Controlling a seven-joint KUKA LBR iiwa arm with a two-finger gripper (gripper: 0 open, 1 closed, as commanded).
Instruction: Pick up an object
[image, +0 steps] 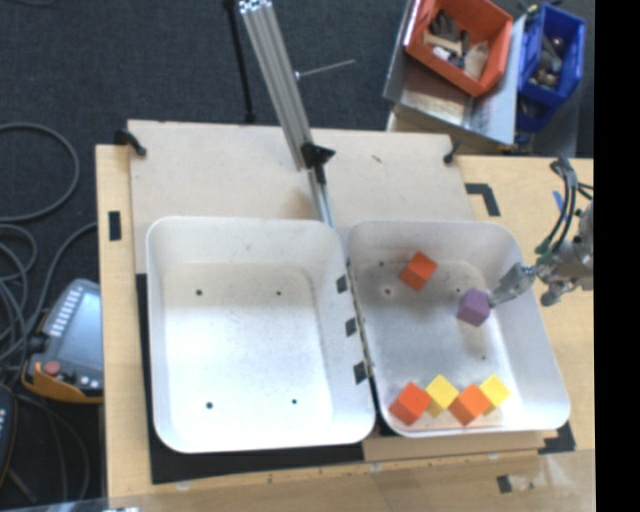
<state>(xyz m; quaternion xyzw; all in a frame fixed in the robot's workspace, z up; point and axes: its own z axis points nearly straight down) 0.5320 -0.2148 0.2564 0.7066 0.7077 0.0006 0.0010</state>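
1. Purple is the block (474, 307) closest to the hand (520, 278). It sits in the right bin (530, 340), right of the middle of the frame. The tip of the hand is just beside its upper right corner.
2. I cannot tell if the hand is wide or narrow. It looks small and blurry at the right side of the frame. Nothing sits between its parts that I can see, so I think it holds nothing.
3. What could go wrong: the hand could bump the purple block on its corner and push it away. The block could then slide on the smooth bin floor or turn.
4. The hand could also close on one edge, and the block might pop out.
5. An orange block (419, 270) sits alone higher up. Four more blocks, orange (410, 402), yellow (441, 391), orange (469, 404) and yellow (493, 390), crowd together at the lower rim. Those would be hard to grab one at a time.
6. All the blocks look hard, with flat sides and sharp corners. Both bins are white, shallow and have rounded corners. The left bin (160, 330) has dark specks. The tabletop (230, 170) looks like pale wood.
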